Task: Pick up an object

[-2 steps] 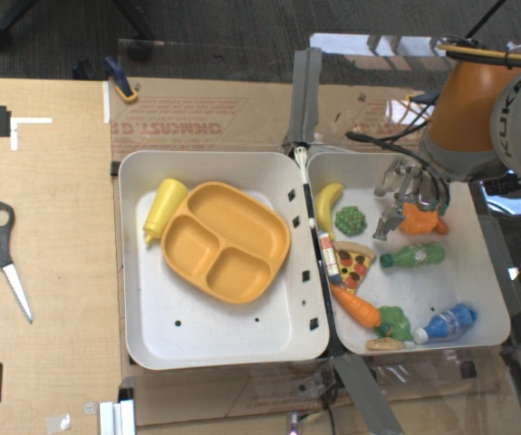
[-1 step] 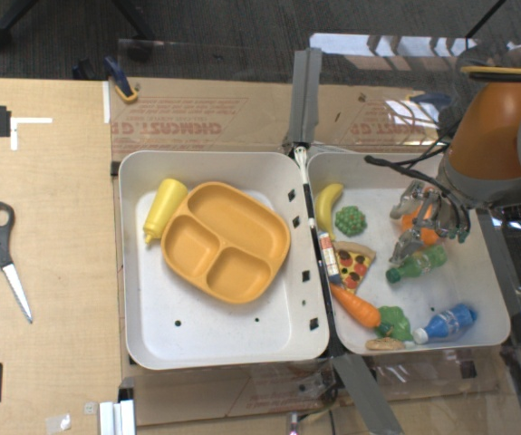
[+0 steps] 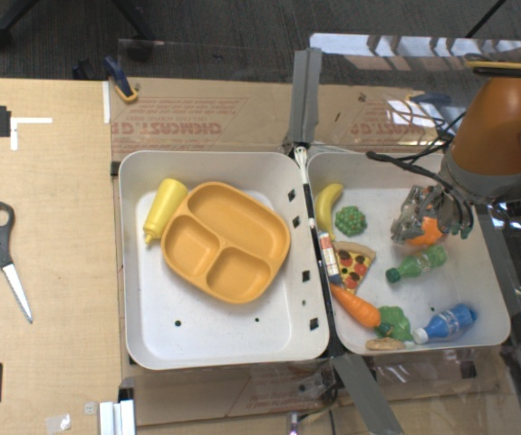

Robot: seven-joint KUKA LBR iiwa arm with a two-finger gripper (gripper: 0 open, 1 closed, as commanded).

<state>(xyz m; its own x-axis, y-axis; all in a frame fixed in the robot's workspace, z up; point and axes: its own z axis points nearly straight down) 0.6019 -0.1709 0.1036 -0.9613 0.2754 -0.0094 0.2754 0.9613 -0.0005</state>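
The gripper (image 3: pixel 420 217) was down inside the right bin (image 3: pixel 487 270), near its far right part, with its fingers closed in around an orange object (image 3: pixel 428 232). The object appeared between the fingers, so it looked gripped, though how firm the hold was could not be told. The low reach into the bin suited a grasp from above, since the toys lay loose on the bin floor.

Just beside the gripper, toward the near edge, lay a green bottle (image 3: pixel 418 265). Further toward the near right corner was a blue bottle (image 3: pixel 447 322). Along the bin's left wall sat a banana (image 3: pixel 326 203), a green round toy (image 3: pixel 351 220), a pizza slice (image 3: pixel 354 265), and a carrot (image 3: pixel 360 308) with a green leafy piece (image 3: pixel 392 319) touching its end.

The left bin (image 3: pixel 151 333) held a yellow divided plate (image 3: pixel 223 240), with a yellow bottle (image 3: pixel 164 208) touching its left rim. On the bench's left edge lay scissors (image 3: pixel 3 252), well apart from both bins.
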